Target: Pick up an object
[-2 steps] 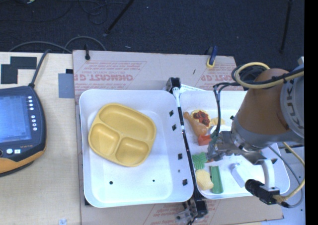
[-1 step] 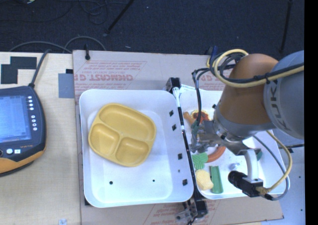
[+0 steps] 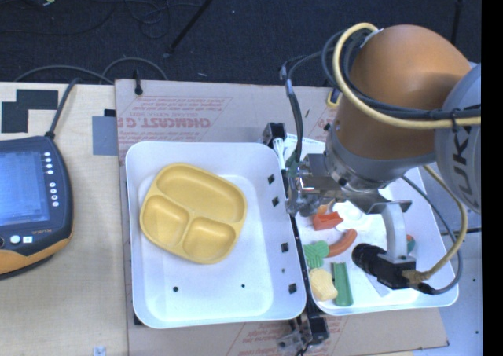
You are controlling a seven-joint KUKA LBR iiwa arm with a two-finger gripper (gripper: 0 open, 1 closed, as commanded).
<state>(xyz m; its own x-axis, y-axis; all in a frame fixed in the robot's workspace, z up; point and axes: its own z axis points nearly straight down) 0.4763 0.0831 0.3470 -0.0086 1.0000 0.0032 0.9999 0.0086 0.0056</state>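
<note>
At the near edge of the right bin [image 3: 440, 299], toward six o'clock, a pale yellow toy piece [image 3: 323, 284] lies just beside an upright green stick [image 3: 342, 283], the two touching or nearly so. Just beyond them, at about twelve o'clock from the yellow piece, sits a green leafy toy [image 3: 316, 254], with an orange-red sausage [image 3: 341, 244] at its three o'clock side. A black cylindrical part [image 3: 380, 265] of the arm's tooling lies across the bin at three o'clock from the sausage. Farther still, a red wedge-shaped piece [image 3: 327, 221] rests at twelve o'clock from the sausage.

The gripper [image 3: 302, 196] hangs over the bins' shared wall, at about ten o'clock from the red wedge and near it; whether the fingers are spread or pressed together cannot be told, and nothing is seen between them. The toy food all lies at roughly five o'clock from it.

In the left bin [image 3: 157, 299], a yellow divided tray [image 3: 193, 211] rests toward its far left part. On the bench [image 3: 86, 307], at nine o'clock, stands a handheld control pendant [image 3: 31, 201]. The arm's orange band [image 3: 405, 71] bulks over the far right.
</note>
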